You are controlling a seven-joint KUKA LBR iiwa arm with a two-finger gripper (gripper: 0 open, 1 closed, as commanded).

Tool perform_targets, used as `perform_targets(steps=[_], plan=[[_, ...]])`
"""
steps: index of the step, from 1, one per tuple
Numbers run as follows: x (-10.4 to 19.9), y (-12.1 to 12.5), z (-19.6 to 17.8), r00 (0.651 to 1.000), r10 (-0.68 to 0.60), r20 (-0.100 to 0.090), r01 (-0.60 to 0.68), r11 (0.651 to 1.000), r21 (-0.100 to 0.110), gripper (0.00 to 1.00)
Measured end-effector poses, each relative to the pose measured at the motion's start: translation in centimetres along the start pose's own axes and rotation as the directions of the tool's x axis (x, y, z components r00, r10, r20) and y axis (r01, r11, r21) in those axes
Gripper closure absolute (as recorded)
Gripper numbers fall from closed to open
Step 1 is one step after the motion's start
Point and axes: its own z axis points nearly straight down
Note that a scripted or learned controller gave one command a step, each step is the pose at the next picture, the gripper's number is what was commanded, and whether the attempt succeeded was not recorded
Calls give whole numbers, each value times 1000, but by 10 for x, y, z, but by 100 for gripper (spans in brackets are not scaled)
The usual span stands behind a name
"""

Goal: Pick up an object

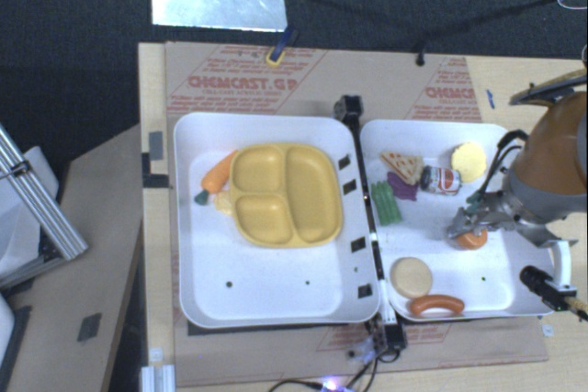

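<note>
1. Camera view: the jaws [470,229] are seen lowered into the right bin [496,294], at the end of the grey arm [551,165] that enters from the right.
2. An orange round object [473,240] is seen directly under the jaws, touching them; whether it is pinched between the fingers cannot be told, nor whether the jaws are spread or pressed together.
3. Just beyond the jaws, toward the far wall of the bin, a yellow round item [469,161] is placed, with a small red-and-white can [442,181] lying beside it.
4. Further left of the jaws, a tan wedge-shaped item [402,165], a purple piece [401,186] and a green ridged piece [385,202] are grouped near the bin's left wall.
5. Nearer the camera than the jaws, a pale round bun-like item [411,275] and an orange-red sausage [435,305] are laid close together.
6. Well to the left of the jaws, the left bin [266,298] is occupied by a yellow divided plate [283,195], with a toy carrot [218,172] touching its left edge.
7. Both bins are carried by the counter [367,73].
</note>
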Motion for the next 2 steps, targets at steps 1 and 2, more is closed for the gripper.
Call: perform_targets(steps=[1, 2], plan=[[6, 1, -45, 1000, -3, 0, 3, 1000, -1, 100], [2, 9, -107, 1000, -3, 1, 3, 1000, -4, 100]])
